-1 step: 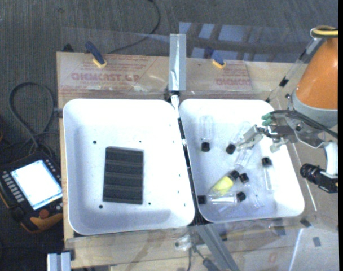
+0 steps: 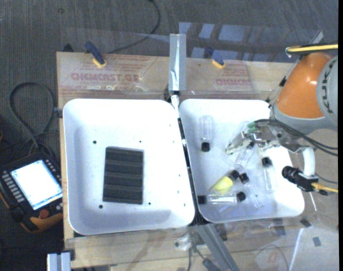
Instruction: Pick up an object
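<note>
My gripper (image 2: 243, 142) hangs low over the middle of the right bin (image 2: 284, 208), reaching in from the grey arm with the orange band (image 2: 307, 89) at the right. Just below it lies a clear vial (image 2: 241, 161) with a black cap. A small yellow object (image 2: 222, 184) rests further down, and another clear vial (image 2: 221, 199) lies near the bin's front edge. An upright-lying vial (image 2: 205, 127) sits left of the gripper, and one more vial (image 2: 267, 174) lies to its lower right. Nothing can be made out in the gripper's hold.
A black ridged block (image 2: 124, 174) lies in the left bin (image 2: 81, 123). A metal divider post (image 2: 176, 66) stands at the back between the bins. A tablet pendant (image 2: 30, 185) and cables sit on the floor at the left.
</note>
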Controlling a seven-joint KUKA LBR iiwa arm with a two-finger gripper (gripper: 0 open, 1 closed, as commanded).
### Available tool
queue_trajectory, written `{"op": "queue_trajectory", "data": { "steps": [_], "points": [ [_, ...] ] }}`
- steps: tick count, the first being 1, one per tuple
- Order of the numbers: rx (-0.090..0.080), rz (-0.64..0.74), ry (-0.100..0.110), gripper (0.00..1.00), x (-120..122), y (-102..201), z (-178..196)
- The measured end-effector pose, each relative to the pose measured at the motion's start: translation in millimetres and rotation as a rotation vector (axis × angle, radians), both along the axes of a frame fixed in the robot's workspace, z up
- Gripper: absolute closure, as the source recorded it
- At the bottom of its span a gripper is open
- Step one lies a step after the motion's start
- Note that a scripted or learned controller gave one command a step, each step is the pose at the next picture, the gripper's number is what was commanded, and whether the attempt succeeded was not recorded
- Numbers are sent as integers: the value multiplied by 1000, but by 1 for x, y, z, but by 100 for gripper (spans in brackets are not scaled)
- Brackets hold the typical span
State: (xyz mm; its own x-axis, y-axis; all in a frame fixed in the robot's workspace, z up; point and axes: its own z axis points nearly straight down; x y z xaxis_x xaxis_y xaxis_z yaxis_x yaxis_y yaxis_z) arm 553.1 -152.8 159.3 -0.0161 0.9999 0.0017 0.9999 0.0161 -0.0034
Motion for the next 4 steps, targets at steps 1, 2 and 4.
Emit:
{"op": "queue_trajectory", "data": {
  "steps": [1,2,4],
  "points": [
    [-3,113,-10,0,32,-45,-68],
    [13,241,9,0,117,-62,-69],
    [-6,265,-22,100,38,-58,-58]
  ]
}}
